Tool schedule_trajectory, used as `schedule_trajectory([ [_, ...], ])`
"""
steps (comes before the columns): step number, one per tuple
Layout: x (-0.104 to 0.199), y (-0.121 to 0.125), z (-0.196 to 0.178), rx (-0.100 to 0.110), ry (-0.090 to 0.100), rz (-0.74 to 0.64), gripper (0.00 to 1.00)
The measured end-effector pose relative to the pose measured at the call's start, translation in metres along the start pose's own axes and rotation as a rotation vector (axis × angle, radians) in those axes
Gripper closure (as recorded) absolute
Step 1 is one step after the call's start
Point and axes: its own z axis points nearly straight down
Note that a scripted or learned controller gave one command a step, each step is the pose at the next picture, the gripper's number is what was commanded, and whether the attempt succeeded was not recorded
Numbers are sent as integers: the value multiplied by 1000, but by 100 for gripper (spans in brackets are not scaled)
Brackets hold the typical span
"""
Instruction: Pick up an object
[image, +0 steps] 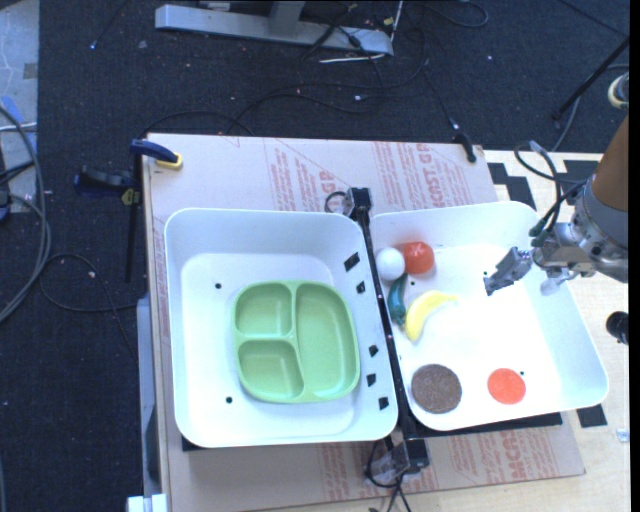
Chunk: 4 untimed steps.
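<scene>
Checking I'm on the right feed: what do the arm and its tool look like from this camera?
A grey arm enters from the right, with an orange-brown section at the frame's edge. Its wrist is pale metallic grey. The tool is small and dark grey, with two short fingers. A thin dark cable loops beside the wrist.

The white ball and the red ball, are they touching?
Touching: the camera view shows the white ball pressed against the red ball, no gap between them.

Grey arm (612, 215), orange band, metal claw (530, 270) w/ dark fingers
</scene>
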Motion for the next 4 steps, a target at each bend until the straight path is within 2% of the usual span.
schedule_trajectory([
  [1, 0, 1, -3, -6, -1, -1, 0],
  [2, -9, 1, 54, -1, 0, 0, 0],
  [3, -2, 6, 111, -3, 0, -2, 0],
  [4, 1, -4, 164, -3, 0, -1, 0],
])
